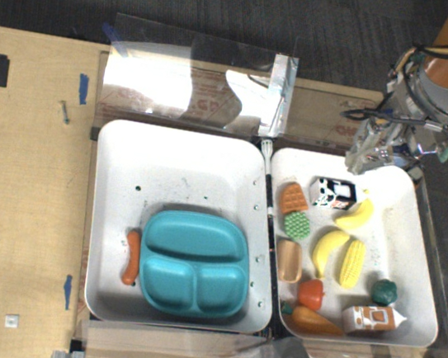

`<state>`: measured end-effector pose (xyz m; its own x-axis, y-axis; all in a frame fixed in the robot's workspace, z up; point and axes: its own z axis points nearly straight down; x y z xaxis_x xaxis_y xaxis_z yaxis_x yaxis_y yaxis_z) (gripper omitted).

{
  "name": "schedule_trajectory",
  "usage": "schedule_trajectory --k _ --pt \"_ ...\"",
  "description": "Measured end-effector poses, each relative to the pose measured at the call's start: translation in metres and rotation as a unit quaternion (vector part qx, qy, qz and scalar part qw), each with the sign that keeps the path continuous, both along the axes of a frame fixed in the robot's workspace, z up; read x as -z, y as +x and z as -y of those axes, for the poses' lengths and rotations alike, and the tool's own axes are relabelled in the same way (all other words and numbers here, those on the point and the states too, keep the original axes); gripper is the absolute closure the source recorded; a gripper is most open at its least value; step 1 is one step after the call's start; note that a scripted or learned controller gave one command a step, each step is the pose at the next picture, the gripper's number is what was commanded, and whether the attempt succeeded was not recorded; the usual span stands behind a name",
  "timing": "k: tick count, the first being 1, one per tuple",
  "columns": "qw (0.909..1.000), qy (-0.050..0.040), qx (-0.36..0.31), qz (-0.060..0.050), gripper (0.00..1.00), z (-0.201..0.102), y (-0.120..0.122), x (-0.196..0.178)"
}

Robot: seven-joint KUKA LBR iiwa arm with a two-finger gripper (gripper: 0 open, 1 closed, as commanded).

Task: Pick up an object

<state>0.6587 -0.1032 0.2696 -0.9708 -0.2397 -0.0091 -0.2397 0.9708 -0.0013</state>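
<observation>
Candidate object: the task names no one thing; the black-and-white toy cow (333, 194) lies nearest the arm, close to the far edge of the right bin (421, 270).
Close neighbours: a banana (353, 216) lies just beside the cow toward the near side, and an orange bread-like piece (293, 198) sits by the bin's left wall.
Rest of the pile: a green knobbly piece (296, 225), a lemon (328, 250) touching a corn cob (352, 262), a tan slice (289, 260), a tomato (311, 294), a carrot (315, 319) along the near edge, a small carton (372, 319) and a dark green ball (384, 290) near the right wall.
Gripper: the gripper (371, 157) hangs over the far right corner of the right bin, nothing visible between its fingers; whether they are spread or closed I cannot tell.
Left bin: the left bin (127, 159) holds a teal divided tray (194, 263) with a sausage (132, 256) along its left side.
Doing the step well: choose a piece with free space on two sides, such as the cow or the ball; probably centre over it before descending, and keep away from the bin wall.
</observation>
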Motion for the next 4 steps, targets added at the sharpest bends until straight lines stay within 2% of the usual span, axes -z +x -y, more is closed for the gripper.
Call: schedule_trajectory --k 1,2,3,4 --pt "0.9995 -0.0001 0.031 0.002 1.00 0.001 0.010 -0.031" --pt "1.0000 0.0002 0.003 -0.003 1.00 -0.003 0.009 0.010" --pt "1.0000 -0.0008 -0.001 0.003 1.00 -0.004 0.010 -0.032" --pt "0.9986 -0.0002 -0.052 -0.002 1.00 0.005 0.009 -0.008"
